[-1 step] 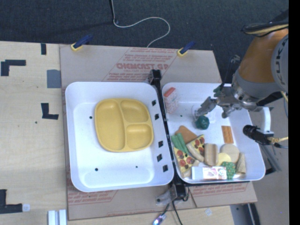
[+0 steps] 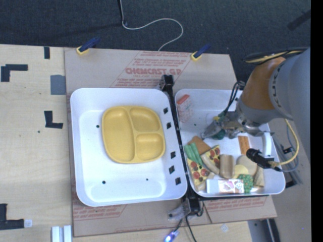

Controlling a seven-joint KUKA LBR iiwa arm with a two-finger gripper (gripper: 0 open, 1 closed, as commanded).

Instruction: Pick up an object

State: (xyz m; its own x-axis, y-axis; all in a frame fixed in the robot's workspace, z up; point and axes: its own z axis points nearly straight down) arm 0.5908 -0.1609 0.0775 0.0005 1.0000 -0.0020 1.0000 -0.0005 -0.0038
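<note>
My gripper [image 2: 216, 129] hangs low in the middle of the right bin [image 2: 209, 99], with the grey arm and its orange band [image 2: 260, 84] reaching in from the right. Just below it lies a heap of toy food: a brown wedge [image 2: 201, 145], a green piece [image 2: 193, 153], pizza slices [image 2: 212, 158], a tan piece [image 2: 226, 164] and an orange stick [image 2: 244, 145]. A white box with a red label [image 2: 231, 186] lies by the bin's near wall. The gripper's tip sits just above the brown wedge; I cannot make out anything held.
The left bin [image 2: 81, 99] holds a yellow divided plate [image 2: 133, 134]. A small red and white packet [image 2: 182, 103] lies in the right bin's far left corner. A black divider [image 2: 174, 130] runs between the bins. Cardboard [image 2: 146, 67] lies beneath both.
</note>
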